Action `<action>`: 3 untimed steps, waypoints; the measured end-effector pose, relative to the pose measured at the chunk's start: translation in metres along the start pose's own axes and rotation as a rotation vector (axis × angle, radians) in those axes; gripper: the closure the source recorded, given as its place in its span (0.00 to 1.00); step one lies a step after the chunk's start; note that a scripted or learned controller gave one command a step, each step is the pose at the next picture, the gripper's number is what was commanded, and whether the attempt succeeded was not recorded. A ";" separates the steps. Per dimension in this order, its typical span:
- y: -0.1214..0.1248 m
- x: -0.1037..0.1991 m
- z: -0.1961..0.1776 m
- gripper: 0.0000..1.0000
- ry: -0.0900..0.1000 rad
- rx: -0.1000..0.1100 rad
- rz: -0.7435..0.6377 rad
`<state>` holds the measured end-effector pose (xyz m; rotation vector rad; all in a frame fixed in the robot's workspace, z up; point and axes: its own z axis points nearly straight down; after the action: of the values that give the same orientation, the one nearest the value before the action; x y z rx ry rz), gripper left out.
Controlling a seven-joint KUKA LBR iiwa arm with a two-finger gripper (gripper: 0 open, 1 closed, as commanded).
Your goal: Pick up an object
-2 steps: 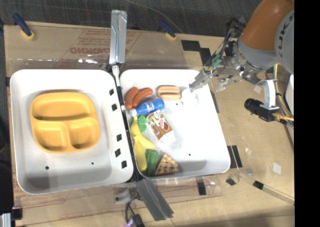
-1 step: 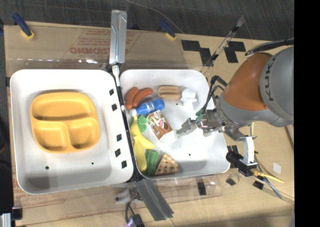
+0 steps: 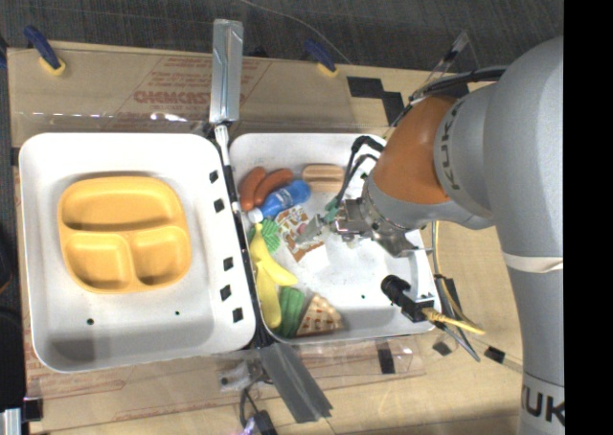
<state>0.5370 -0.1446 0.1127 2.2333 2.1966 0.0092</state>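
Note:
My gripper [image 3: 342, 222] hangs low over the middle of the right bin [image 3: 369, 289], under the arm's orange band. Just left of it lies a colourful snack packet [image 3: 295, 230], close to the gripper's tip; whether they touch is unclear. A blue bottle [image 3: 285, 200] and reddish-orange sausages [image 3: 265, 184] lie further up along the bin's left side. A pale bun [image 3: 324, 174] rests near the back wall. A yellow banana [image 3: 267, 265], a green piece [image 3: 290, 307] and a waffle cone [image 3: 322, 316] sit at the front left corner.
The left bin [image 3: 57, 328] holds a yellow divided tray [image 3: 123, 230]. A metal divider bar [image 3: 226, 69] stands between the bins at the back. The arm's grey body covers the right bin's right edge.

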 end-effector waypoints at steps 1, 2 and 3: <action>0.085 -0.017 -0.002 0.00 -0.002 -0.006 -0.411; 0.127 0.018 0.006 0.00 -0.007 -0.012 -0.424; 0.111 0.032 0.006 0.00 -0.009 -0.020 -0.444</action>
<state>0.6485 -0.1143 0.1082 1.6827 2.6165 0.0176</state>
